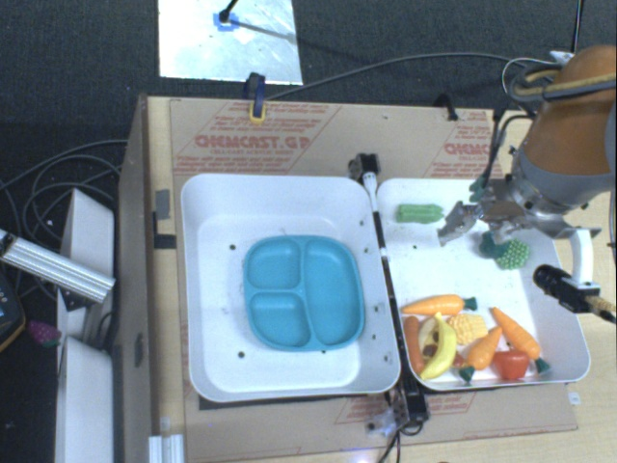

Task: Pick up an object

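Note:
The right bin [429, 263] holds toy food. A green pickle [419, 213] lies near its far left corner, and a green bumpy piece [513, 254] lies toward the right. At the front sit a carrot [434, 305], a banana [441, 348], corn [469, 329], another carrot [516, 331] and a red piece [511, 365]. My gripper [479, 228] hangs over the far part of this bin, between the pickle and the bumpy piece. It is open, its fingers [453, 225] spread with nothing between them.
In the left bin [217, 220] lies a blue divided plate [304, 292]. A divider ridge [381, 258] separates the two bins. The arm's orange and grey body [569, 133] looms over the right bin's far right corner. Cables trail over the bench behind.

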Robot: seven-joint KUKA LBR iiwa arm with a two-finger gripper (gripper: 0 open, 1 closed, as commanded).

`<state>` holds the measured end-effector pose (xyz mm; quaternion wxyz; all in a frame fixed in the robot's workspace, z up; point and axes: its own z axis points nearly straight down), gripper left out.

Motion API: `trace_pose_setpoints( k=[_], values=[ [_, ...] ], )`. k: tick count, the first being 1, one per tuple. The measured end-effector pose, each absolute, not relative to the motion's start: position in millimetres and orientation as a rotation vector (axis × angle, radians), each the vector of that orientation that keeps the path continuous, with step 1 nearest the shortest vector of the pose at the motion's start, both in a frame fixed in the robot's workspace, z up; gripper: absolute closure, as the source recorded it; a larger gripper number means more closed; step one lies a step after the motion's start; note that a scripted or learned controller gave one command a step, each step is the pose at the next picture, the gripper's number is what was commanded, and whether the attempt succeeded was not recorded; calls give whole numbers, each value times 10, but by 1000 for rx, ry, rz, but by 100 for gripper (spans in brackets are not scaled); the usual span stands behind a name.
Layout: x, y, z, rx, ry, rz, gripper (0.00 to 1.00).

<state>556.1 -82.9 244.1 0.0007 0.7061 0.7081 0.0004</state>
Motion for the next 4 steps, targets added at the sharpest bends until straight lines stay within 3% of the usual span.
trace_pose_setpoints(
  k=[1,2,3,4],
  values=[
    [5865,-1426,1671,2220,2222,-1,0],
    [5982,-1833,1264,2220,2221,-1,0],
    [6235,-2064,844,2218,2222,1,0],
    [6697,-1949,856,2214,2223,4,0]
  ],
)
